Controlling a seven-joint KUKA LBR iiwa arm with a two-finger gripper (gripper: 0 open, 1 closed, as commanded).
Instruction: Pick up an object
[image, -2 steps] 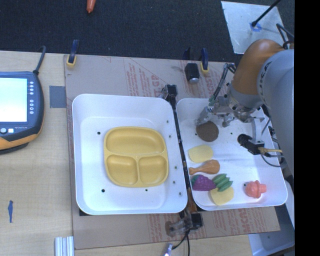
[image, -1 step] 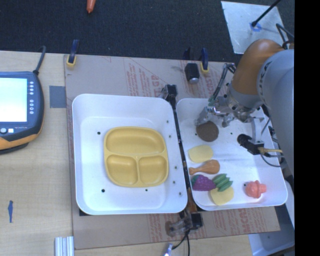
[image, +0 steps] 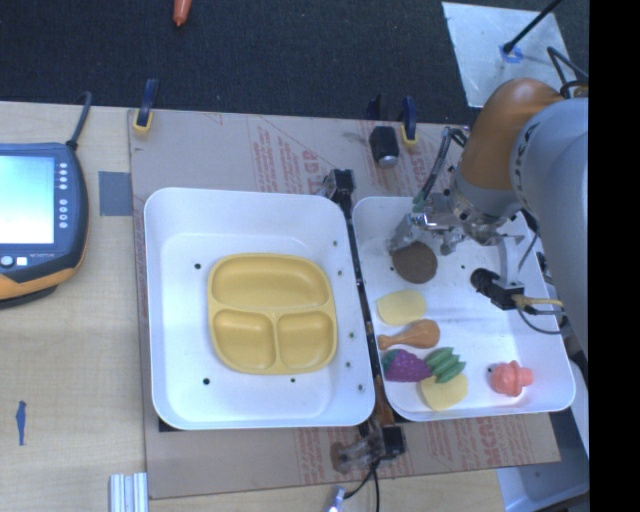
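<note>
The gripper (image: 425, 228) sits over the far part of the right bin (image: 545, 395). A round disc (image: 414, 264) lies directly below it. Nearer the camera than the gripper, in the same bin, lie an oval slice (image: 400, 306), a drumstick (image: 410, 336), a grape cluster (image: 405, 366), and, to the right, a small toy (image: 510, 378). Left of the gripper, the left bin (image: 180, 230) holds a divided tray (image: 271, 312).
</note>
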